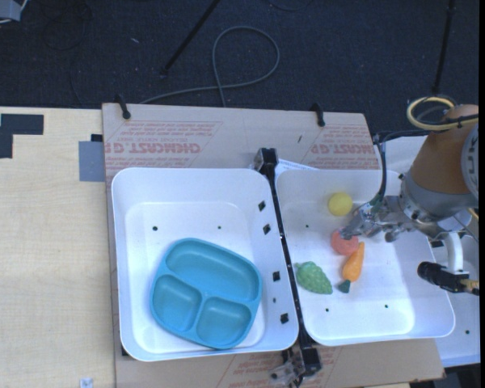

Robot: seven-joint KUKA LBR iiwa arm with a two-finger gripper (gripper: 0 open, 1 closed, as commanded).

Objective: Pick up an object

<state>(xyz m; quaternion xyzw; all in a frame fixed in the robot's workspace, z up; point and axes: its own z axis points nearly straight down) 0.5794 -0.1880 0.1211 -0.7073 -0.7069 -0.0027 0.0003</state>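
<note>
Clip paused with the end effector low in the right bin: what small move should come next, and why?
Probably a short descent onto the red rounded toy. The end effector sits at its upper right edge, with nothing visibly held. The orange carrot toy lies just below and the small yellow ball above, so a straight drop seems least likely to disturb them.

White bins, bright toys, pale wood and dark floor.

Two white bins with small black marks on their floors. In the left one, a sky-blue divided tray. In the right one — a yellow ball, a salmon-red piece, an orange carrot with a dark green tip, a leafy green piece. Underneath, tan cardboard printed in red lettering. Light wood-grain desk with grey and navy patches. Grey arm banded in orange; metallic grey gripper. Dark speckled carpet — black cables across.
</note>
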